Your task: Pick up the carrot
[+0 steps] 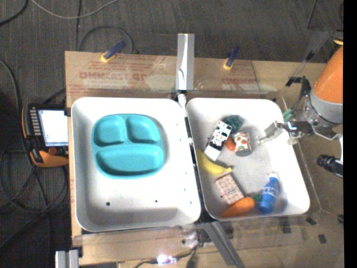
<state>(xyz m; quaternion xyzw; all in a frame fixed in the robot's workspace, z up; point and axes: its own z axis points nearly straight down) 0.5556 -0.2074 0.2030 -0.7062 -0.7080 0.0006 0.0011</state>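
The carrot (239,206) is orange with a green tip and lies along the front wall of the right bin (295,172). It sits between a patterned small box (228,187) and a blue bottle (269,193). My gripper (275,130) hangs over the far right part of that bin, well behind the carrot and apart from it. Nothing shows in its grasp. The arm's orange band (333,77) is at the right edge.
In the right bin also lie a yellow banana (209,164), a white block with black dots (218,138), a white and red ball (241,143) and a dark green item (235,120). The left bin (83,205) holds a teal divided plate (129,145).
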